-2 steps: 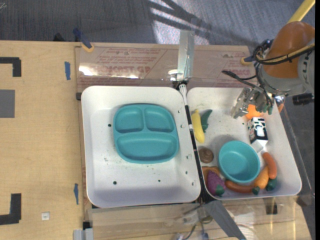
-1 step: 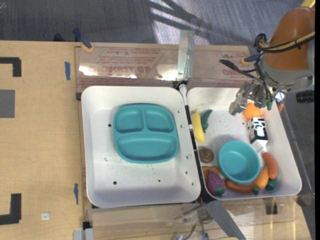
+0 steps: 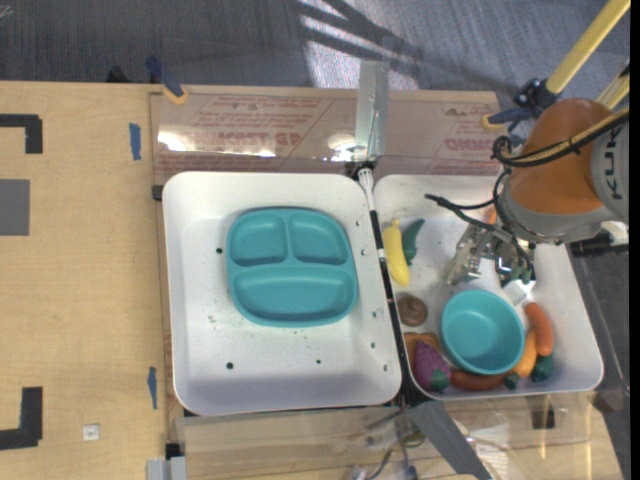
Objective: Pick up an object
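Observation:
My gripper [image 3: 487,258] hangs over the right bin [image 3: 575,298], just above the far rim of a teal bowl [image 3: 482,330]. Nothing shows between its metal fingers. A yellow banana [image 3: 396,253] lies at the bin's left wall with a small dark green piece [image 3: 412,233] beside it. A brown round piece [image 3: 413,312] sits left of the bowl. A purple toy [image 3: 431,364], a red-brown piece [image 3: 478,378] and an orange carrot [image 3: 541,330] crowd around the bowl's near side.
The left bin [image 3: 190,298] holds a teal divided plate [image 3: 291,265]. A clear divider wall stands between the bins. Cardboard lies behind them and the wooden bench stretches to the left.

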Motion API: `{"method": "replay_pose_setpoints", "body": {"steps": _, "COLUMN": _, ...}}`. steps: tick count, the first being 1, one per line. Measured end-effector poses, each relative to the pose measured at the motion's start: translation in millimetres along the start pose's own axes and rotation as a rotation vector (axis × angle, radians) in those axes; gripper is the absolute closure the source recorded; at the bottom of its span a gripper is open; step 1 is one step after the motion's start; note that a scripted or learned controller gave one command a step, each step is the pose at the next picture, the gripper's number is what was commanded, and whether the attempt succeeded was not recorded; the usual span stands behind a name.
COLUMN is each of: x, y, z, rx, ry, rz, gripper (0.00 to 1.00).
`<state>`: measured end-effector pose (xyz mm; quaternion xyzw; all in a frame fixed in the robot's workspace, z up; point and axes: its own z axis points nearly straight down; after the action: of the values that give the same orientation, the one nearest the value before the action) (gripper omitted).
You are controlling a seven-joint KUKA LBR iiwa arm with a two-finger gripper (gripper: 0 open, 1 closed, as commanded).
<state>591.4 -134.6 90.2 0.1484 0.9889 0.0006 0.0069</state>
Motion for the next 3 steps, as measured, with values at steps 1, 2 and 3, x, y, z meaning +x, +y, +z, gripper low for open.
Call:
{"method": "replay_pose_setpoints", "body": {"steps": 1, "x": 80.1, "y": -28.1, "z": -1.8, "rx": 0.001, "ry": -0.006, "rz": -0.132, "gripper": 1.00}}
{"method": "replay_pose_setpoints", "body": {"steps": 2, "x": 54.3, "y": -107.3, "z": -0.9, "rx": 0.005, "ry": -0.004, "rz": -0.201, "gripper": 1.00}}
{"method": "replay_pose_setpoints", "body": {"steps": 3, "x": 23.4, "y": -74.8, "z": -0.3, "rx": 0.003, "ry": -0.001, "rz": -0.153, "gripper": 1.00}}
